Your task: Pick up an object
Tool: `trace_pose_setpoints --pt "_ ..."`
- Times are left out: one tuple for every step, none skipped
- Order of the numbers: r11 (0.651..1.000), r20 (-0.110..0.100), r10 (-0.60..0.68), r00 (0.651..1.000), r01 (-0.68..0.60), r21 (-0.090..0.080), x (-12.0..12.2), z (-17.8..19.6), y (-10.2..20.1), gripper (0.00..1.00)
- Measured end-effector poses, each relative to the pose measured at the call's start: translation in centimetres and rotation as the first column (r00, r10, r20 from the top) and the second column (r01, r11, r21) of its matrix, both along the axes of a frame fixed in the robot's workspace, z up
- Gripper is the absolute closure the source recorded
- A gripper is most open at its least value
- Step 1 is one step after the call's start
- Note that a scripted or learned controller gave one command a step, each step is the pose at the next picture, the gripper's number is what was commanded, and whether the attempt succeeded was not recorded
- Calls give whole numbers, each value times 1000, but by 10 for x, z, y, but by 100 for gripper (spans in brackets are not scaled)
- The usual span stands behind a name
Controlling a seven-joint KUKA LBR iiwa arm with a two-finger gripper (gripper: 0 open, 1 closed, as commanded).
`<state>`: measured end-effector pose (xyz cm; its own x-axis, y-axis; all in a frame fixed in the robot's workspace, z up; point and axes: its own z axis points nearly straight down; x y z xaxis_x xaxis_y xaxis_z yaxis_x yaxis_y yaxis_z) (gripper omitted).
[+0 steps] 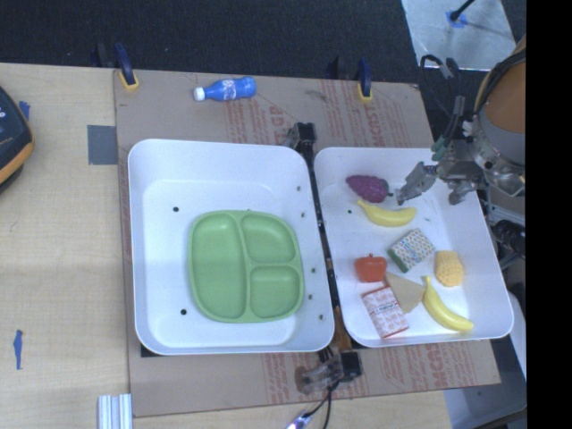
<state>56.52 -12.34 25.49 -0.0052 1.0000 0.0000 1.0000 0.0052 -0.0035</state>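
Observation:
The right bin [474, 226] holds several toy foods: a purple piece [367, 186], a banana [387, 214], a green-and-white box [411, 249], a corn cob [449, 267], a red pepper [371, 267], a cheese wedge [408, 290], a red-and-white carton [384, 313] and a second banana [444, 307]. My gripper [438, 188] hangs over the bin's far right part, just right of the purple piece and the first banana. Its fingers are spread open, with nothing between them.
The left bin [161, 204] holds a green divided plate [246, 264]. A small blue bottle [225, 89] lies on the bench beyond the bins. Clamps sit along the board's far edge. A dark device lies at the far left.

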Motion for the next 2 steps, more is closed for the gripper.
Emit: trace_pose_setpoints --pt "1000 9 -2 1000 2 -3 -56 -130 -13 0" --pt "1000 10 0 1000 0 -3 -6 -159 -37 0"
